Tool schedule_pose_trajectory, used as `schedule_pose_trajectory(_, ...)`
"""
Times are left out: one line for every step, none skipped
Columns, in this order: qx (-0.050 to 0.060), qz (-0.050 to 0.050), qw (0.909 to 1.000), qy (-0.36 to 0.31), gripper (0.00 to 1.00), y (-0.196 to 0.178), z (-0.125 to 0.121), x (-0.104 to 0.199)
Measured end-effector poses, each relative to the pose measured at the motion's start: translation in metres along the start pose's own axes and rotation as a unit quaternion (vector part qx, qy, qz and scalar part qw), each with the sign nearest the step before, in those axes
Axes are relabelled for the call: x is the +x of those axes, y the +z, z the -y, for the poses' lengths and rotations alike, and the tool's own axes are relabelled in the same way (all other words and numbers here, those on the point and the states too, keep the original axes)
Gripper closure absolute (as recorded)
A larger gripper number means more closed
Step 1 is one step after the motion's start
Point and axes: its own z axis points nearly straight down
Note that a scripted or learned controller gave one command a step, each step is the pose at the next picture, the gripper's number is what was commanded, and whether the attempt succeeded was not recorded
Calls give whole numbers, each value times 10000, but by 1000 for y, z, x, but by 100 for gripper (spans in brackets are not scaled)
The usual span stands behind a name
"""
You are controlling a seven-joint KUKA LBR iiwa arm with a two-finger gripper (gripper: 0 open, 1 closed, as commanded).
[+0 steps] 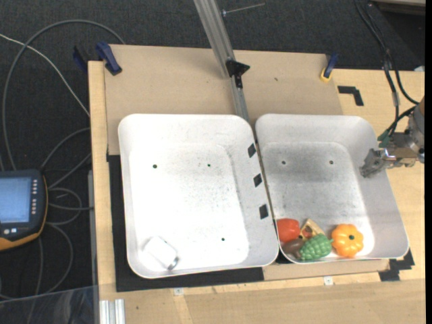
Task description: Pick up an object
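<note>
Lying bunched in the right bin's (pixel 378 201) near corner, toward six o'clock of that bin: an orange pumpkin-like toy (pixel 347 239), a green knobbly toy (pixel 314 248) just beside it at its nine o'clock, a red rounded toy (pixel 288 229) further toward nine o'clock, and a small tan-and-dark piece (pixel 310 229) wedged between the red and green ones, touching both as far as can be judged. Any of these serving as the object to pick; the orange one sitting most apart from its neighbours and looking the easiest target. No marked long axis on the orange toy, being roundish; the green one stretching roughly from eight to two o'clock.

Hovering at the right bin's three o'clock rim: the pincer (pixel 371 163), reaching in from the right on the grey arm (pixel 408 147). Carrying nothing visible. Whether clenched or released, impossible to tell at this size and angle. Cluster lying toward seven o'clock from the pincer, well apart, so needing a move down the bin and slightly inward before any descent.

Resting in the left bin (pixel 135 181), near its seven o'clock corner: a pale, possibly clear or white, small item (pixel 160 253), hard to make out against the bin floor.

Sitting beyond the worktop (pixel 169 79) at nine o'clock: a handheld pendant (pixel 20 204) with a lit screen, its writing too small to read. No brands or labels legible anywhere else.
</note>
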Motion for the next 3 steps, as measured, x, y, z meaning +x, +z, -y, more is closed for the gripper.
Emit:
schedule_pose_trajectory(-7,-11,10000,-26,100,0,-4,51)
schedule_pose_trajectory(-6,-14,10000,-36,100,5,-19,108)
schedule_pose_trajectory(-17,-8,10000,-35,100,8,-33,162)
